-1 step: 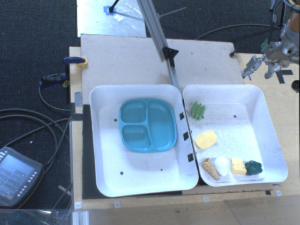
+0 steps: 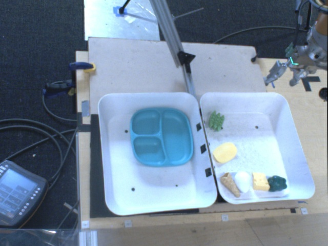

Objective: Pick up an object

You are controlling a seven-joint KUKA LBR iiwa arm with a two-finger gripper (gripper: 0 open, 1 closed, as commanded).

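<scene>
Two white bins (image 2: 154, 201) sit side by side on the bench, food pieces along the right bin's near edge, while the gripper (image 2: 287, 76), fingers spread wide, hovers beyond its far right corner

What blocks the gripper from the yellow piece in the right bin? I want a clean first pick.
Nothing visible does. The gripper hangs outside the right bin's far corner, and the yellow piece lies alone on the bin floor, apart from the green piece.
</scene>
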